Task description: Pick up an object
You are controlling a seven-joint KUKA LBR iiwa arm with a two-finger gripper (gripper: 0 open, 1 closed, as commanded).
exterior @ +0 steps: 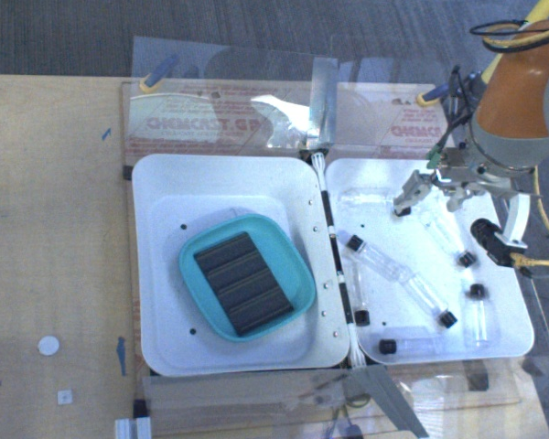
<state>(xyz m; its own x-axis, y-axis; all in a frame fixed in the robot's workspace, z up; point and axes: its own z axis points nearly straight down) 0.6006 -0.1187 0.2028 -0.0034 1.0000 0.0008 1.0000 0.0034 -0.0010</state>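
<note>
Orange band on grey arm (517, 90), black cables, pale metal claw (430, 199)

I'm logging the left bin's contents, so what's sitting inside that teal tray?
Inside the teal tray lies one dark ribbed block, set at a slant and covering most of the tray floor. Whatever may be beneath the block is hidden by it.

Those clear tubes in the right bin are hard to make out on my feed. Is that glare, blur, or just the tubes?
Camera view: mostly the tubes themselves; the clear tubes nearly vanish against the right bin, only their black caps stand out. Camera view: lighting is even, with soft shadows. Camera view: the gripper looks slightly soft, and plastic sheeting behind the bins shows glare.
</note>
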